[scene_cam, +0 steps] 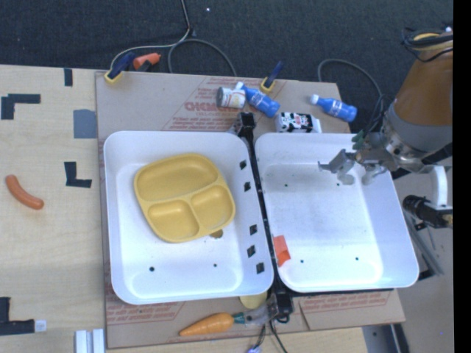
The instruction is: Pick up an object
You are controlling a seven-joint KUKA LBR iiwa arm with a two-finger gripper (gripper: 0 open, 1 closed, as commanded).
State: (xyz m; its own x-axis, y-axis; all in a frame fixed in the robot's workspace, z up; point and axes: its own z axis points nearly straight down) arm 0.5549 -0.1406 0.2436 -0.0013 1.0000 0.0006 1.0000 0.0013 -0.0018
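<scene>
A yellow divided plate point(184, 197) lies in the left bin point(125, 271), with a small brown bit point(215, 234) at its lower right edge. My gripper point(346, 169) hangs over the upper right part of the right bin point(331, 271), far from the plate. Its grey fingers point(331, 164) stand open with nothing between them. The grey arm with its orange band point(427, 72) comes in from the right.
An orange tag point(281, 250) sits at the right bin's left rim. Behind the bins lie two blue bottles point(261, 101) point(335, 107) and a black-and-white box point(298, 122). A carrot point(210, 323) lies in front, and a sausage point(23, 192) at far left.
</scene>
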